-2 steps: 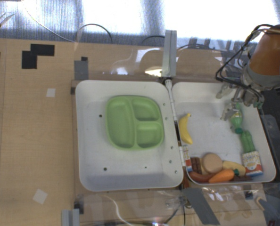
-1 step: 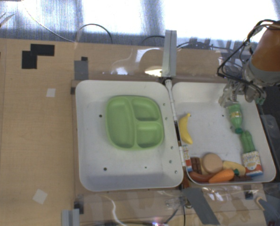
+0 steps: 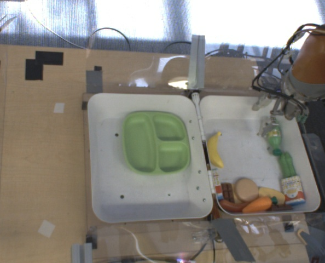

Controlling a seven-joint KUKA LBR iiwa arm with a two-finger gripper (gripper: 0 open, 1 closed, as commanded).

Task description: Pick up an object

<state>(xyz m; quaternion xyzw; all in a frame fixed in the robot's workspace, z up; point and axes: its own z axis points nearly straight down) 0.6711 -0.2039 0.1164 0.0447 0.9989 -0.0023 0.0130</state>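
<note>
Nearest the camera, the right bin [image 3: 310,204] holds a cluster along its front wall: an orange carrot-like piece [image 3: 256,205], a round tan disc [image 3: 245,190], a reddish sausage shape [image 3: 232,206], a yellowish piece [image 3: 272,193] and a small carton with a red and blue base [image 3: 292,191]. Further in, a green bottle-like item [image 3: 286,163] lies along the right wall. A banana [image 3: 214,149] lies apart, just beside the divider between the bins.

Pincer [image 3: 272,129] hangs over the far right part of this bin, above a small pale-green object [image 3: 274,139]. Whether its tips are spread or pressed together cannot be told; metal parts and object overlap here. Nothing is visibly held.

Judgement: the step in hand is the descent onto a target. The green object sits free of neighbours, so a straight vertical approach, centred on its body, should close cleanly. The right wall is near; keep the closing axis clear of it. The front cluster is tightly packed and a poor choice.

Left bin [image 3: 97,147]: a green divided plate [image 3: 154,142] at centre.

Both bins rest on a pale wood counter [image 3: 36,163] with black square marks at far left. Beyond, cables [image 3: 113,34] loop and strong light washes out the background.
</note>
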